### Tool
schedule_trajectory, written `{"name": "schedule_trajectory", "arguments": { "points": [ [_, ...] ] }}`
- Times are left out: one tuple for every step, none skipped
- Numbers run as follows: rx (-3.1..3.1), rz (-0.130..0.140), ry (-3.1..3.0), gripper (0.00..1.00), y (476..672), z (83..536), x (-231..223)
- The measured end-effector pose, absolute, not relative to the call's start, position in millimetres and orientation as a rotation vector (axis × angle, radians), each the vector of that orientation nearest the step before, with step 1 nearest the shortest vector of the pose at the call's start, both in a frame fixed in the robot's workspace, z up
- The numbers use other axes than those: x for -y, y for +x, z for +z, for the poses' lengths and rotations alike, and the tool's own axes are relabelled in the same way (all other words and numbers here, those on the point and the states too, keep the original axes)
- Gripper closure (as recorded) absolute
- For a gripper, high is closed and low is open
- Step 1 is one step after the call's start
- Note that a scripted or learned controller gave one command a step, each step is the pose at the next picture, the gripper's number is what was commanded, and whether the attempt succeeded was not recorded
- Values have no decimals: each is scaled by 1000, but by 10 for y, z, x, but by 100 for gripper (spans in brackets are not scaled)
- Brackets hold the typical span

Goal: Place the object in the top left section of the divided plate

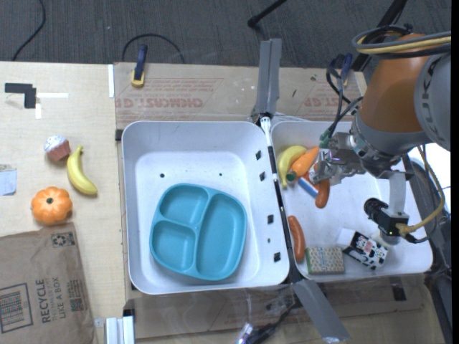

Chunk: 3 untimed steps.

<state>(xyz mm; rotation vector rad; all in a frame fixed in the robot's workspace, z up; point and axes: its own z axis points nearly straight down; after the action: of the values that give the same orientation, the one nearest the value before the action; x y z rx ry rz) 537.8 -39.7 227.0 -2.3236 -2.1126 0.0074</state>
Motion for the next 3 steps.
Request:
{"name": "schedule_trajectory", "arguments": {
  "points": [
    [2121, 8, -2315, 100, 5145, 2240, -455],
    [2391, 6, -2035, 100, 5030, 2174, -791],
    [2674, 6, -1643, 100, 4774, 1836, -1135]
  ]
}}
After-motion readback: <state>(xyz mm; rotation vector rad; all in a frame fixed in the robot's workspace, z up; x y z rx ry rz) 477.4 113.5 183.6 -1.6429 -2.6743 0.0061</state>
